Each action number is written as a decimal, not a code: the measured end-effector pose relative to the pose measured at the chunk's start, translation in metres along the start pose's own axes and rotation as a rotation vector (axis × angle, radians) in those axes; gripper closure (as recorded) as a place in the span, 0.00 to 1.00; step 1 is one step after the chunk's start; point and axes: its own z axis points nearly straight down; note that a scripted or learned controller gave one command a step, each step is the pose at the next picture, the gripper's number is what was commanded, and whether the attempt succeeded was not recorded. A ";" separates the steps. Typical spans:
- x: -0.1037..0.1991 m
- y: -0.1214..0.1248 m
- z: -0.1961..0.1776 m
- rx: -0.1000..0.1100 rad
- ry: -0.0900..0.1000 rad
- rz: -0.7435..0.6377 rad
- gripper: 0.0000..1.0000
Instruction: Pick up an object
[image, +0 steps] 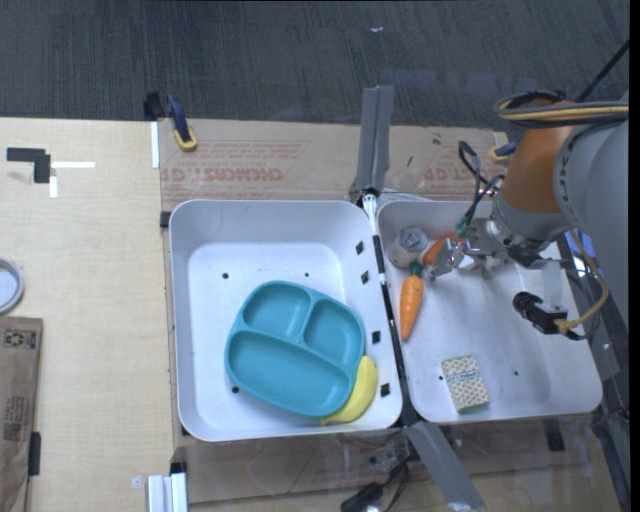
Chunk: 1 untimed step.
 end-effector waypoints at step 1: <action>0.000 0.019 0.001 0.060 0.004 0.020 0.00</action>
